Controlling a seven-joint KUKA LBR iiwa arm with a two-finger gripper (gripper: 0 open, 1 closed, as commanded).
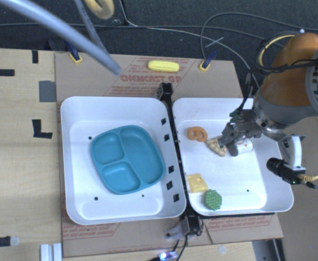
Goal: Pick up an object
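1. Camera view: two white bins side by side on cardboard on the bench; left bin (72, 162), right bin (267, 194).
2. Left bin holds a blue divided plate (127, 159), lying flat, roughly centred.
3. Right bin holds four items: a brown ring-shaped pretzel (197, 134) near the upper left, a tan piece (216, 146) just right of and below it, a yellow block (197, 183) at the lower left, and a green bumpy ball (213, 199) just below the block, near the front wall.
4. Arm (289, 86) enters from the right, grey with an orange band, wrist over the right bin.
5. Gripper (230, 143) sits low in the right bin, its tip right beside the tan piece, apparently touching it; contact unclear.
6. Finger spread: cannot tell, dark parts overlap at this angle. Nothing clearly between them.
7. Pretzel lies near the gripper but apart. Block and ball are well apart from it.
8. Outside the bins: a yellow corn-like item (163, 66) on the cardboard behind them.
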